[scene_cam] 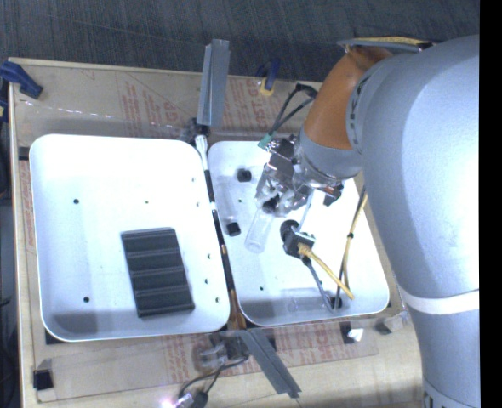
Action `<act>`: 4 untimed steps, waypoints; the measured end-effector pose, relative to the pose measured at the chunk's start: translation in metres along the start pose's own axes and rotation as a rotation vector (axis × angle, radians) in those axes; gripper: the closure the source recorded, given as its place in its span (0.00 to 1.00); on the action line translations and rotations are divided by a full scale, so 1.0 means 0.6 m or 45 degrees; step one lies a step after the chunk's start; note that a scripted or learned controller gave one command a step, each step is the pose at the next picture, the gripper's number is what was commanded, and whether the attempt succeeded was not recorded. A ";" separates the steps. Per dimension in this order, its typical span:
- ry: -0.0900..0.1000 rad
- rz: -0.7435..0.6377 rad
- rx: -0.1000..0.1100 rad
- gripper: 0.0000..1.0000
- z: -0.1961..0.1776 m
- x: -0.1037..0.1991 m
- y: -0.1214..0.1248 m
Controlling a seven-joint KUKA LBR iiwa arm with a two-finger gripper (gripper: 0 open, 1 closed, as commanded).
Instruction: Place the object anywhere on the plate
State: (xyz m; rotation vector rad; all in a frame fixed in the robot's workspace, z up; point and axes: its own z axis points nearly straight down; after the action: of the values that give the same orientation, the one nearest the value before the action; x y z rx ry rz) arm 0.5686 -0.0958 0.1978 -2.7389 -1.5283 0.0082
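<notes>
Gripper (278,195) hangs low over the upper middle of the right bin (366,300), at the end of the grey arm (421,143) that reaches in from the right. Whether it is clenched or released cannot be told: wrist hardware and cables cover the tip.

Task object: a clear, tube-like item (258,230), possibly a small plastic vial, lying on the right bin floor just below and left of the gripper. Cannot tell whether the two touch; nothing shows it being grasped. Long axis runs near vertical in the view, tilted slightly, upper end leaning toward the gripper. Which end is the mouth cannot be told, since it is transparent against white.

Plate: the dark ribbed rectangular slab (156,272) in the left bin (64,155) is the likely target, well apart from the tube, across the divider between the bins.

Judgement: the gripper sits over the tube's upper end because that suits a top-down pick; the task looks to be at the grasp stage, with transfer to the plate not yet done.

Two small dark pieces (243,175) (231,227) lie near the right bin's left wall.
</notes>
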 end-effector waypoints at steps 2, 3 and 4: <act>0.000 0.783 0.000 1.00 0.014 0.228 -0.206; 0.000 0.785 0.001 0.00 0.014 0.228 -0.206; -0.005 0.774 0.008 1.00 0.000 0.230 -0.209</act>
State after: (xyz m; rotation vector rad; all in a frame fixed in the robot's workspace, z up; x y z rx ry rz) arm 0.5345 0.0876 0.1981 -3.0696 -0.6379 0.0204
